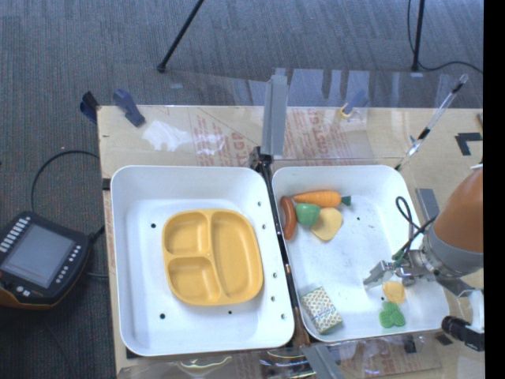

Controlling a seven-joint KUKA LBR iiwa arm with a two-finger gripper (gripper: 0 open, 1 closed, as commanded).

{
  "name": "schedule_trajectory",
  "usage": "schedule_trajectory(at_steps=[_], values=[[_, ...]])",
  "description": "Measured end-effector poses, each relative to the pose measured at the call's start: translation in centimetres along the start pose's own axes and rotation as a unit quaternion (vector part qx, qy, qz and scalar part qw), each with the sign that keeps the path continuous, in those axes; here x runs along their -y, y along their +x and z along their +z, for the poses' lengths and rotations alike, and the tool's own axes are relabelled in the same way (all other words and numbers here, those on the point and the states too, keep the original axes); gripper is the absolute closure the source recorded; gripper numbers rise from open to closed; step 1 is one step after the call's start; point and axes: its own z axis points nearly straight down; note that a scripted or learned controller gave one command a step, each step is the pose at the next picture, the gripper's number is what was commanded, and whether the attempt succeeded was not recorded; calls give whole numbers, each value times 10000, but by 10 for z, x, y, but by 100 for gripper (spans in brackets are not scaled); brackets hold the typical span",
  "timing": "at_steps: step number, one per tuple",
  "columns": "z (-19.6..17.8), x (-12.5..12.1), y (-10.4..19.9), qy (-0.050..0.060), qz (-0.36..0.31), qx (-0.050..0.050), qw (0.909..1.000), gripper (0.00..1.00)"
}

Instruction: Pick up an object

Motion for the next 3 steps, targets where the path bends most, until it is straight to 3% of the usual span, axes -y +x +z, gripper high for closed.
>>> schedule_trajectory(at_steps=[1,2,3], values=[[-9,1,0,14,21,-7,10000,100],[-8,1,0,17,25,-7,10000,0],[-2,-21,8,0,629,15,9980,0]])
